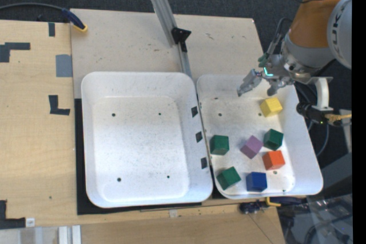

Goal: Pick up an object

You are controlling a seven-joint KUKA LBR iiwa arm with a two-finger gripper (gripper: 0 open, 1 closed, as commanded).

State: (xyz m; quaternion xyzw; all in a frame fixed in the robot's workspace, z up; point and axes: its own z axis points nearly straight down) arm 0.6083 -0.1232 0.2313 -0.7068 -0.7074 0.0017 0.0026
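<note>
Camera view. The gripper (260,85) hangs over the far end of the right bin (303,148), its two grey fingers (247,86) spread apart with nothing between them. The arm (317,20), grey with an orange band, enters from the right.

The yellow block (271,106) sits on the bin floor just beside and nearer than the gripper, apart from the fingers. It is close to cubic, so no long axis can be told; its edges sit turned at a slight angle to the bin walls. Its faces look smooth and matt.

Nearer in the same bin lie a green block (219,144), a purple block (251,147), a dark green block (273,138), an orange block (274,159), a second green block (229,177) and a blue block (257,181), all small cubes with flat faces.

The left bin (94,123) is shallow, white, with rounded corners and a speckled floor. Both bins rest on a pale wooden bench (34,134).
</note>
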